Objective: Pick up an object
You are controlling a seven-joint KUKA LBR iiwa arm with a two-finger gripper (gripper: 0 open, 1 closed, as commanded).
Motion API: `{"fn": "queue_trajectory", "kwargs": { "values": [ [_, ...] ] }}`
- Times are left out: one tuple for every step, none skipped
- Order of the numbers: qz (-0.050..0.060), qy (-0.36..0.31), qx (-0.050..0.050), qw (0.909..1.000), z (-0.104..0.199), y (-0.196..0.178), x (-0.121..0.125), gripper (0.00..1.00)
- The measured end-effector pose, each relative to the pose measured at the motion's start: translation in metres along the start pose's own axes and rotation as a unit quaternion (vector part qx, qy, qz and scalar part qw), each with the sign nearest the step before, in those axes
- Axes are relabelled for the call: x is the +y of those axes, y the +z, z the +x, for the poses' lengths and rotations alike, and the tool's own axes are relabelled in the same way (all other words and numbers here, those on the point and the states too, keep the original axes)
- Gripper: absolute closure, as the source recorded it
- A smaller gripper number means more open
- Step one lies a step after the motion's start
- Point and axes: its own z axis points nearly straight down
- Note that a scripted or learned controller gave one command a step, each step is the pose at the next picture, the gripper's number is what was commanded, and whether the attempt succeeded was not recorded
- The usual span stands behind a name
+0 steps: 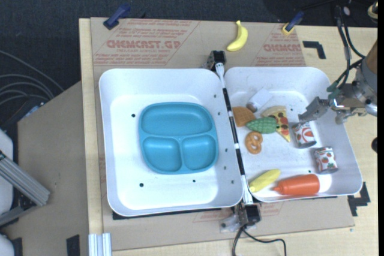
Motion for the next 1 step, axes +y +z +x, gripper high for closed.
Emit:
{"fn": "queue_trajectory", "kwargs": {
  "values": [
    [0.0, 0.0, 0.0, 1.0, -0.0183, 0.1195, 0.028, 0.0]
  ]
}}
